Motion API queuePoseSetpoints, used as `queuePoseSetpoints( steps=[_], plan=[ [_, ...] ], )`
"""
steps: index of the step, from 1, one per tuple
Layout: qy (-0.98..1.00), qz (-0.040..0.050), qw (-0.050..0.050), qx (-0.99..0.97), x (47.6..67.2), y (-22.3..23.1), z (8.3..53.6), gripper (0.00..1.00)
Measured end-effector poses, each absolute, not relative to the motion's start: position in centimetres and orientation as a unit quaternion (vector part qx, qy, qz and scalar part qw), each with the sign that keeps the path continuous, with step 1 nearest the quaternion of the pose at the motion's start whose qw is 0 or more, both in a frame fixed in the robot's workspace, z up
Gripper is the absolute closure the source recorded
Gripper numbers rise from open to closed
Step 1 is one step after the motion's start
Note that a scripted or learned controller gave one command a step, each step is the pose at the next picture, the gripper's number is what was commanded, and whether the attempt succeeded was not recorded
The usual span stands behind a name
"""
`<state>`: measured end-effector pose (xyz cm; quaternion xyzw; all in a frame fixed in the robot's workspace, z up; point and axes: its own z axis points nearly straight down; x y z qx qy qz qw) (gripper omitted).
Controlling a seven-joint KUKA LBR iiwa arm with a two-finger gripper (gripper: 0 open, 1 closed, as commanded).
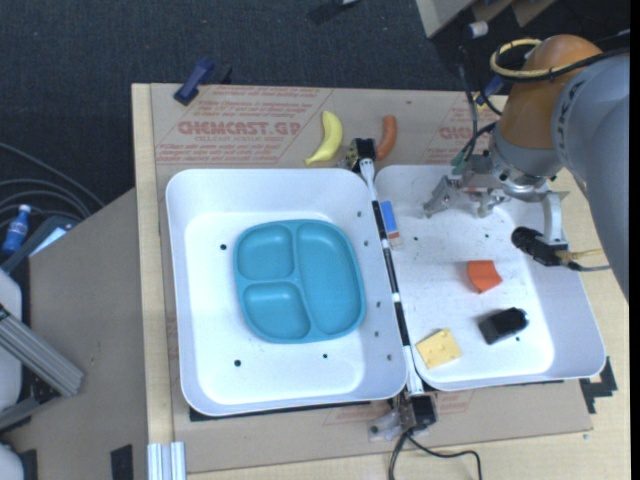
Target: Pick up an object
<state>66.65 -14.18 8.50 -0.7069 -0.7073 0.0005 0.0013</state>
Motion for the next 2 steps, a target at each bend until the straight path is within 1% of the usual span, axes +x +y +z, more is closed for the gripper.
queuePoseSetpoints(
  steps=[1,2],
  plan=[
    [-0.707,-0.0001,0.000,-0.707,66.66,-15.32,8.49,0.00],
    [-0.707,0.0000,0.000,-0.707,66.67,-15.03,8.51,0.00]
  ],
)
